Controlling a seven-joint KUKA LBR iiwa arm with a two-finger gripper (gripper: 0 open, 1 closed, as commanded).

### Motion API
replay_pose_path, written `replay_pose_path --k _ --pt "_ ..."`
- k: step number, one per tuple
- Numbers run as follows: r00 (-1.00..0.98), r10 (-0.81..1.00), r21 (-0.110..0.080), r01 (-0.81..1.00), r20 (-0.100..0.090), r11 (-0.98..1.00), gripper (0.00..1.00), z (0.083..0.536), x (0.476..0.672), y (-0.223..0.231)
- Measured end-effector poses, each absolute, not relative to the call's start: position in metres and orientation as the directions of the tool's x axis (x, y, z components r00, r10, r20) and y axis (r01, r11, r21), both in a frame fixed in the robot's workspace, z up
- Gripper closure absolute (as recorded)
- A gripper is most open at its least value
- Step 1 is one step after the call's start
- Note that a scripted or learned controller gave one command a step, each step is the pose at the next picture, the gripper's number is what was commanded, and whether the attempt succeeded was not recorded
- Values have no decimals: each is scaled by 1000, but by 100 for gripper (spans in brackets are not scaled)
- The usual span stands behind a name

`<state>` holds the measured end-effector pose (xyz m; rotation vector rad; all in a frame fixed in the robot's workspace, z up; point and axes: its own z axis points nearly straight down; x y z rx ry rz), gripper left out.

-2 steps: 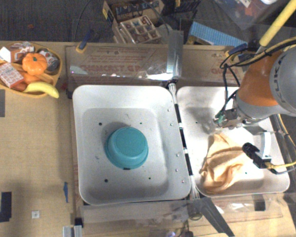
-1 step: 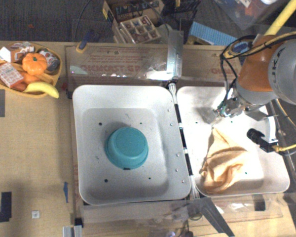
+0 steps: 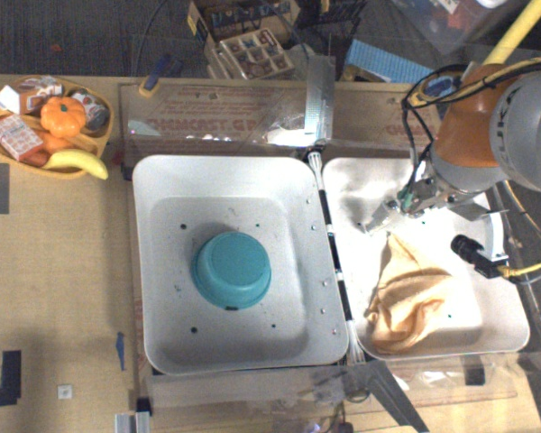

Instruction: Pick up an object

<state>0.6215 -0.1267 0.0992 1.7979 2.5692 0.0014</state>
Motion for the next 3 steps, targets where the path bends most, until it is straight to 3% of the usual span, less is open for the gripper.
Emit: replay_pose_path --k 1,2,3 --pt "-437 899 7 899 -4 437 0 88 585 -119" --pt "-435 900 12 900 -6 435 100 100 586 -120" --pt "-435 900 12 900 -6 435 0 100 586 -120"
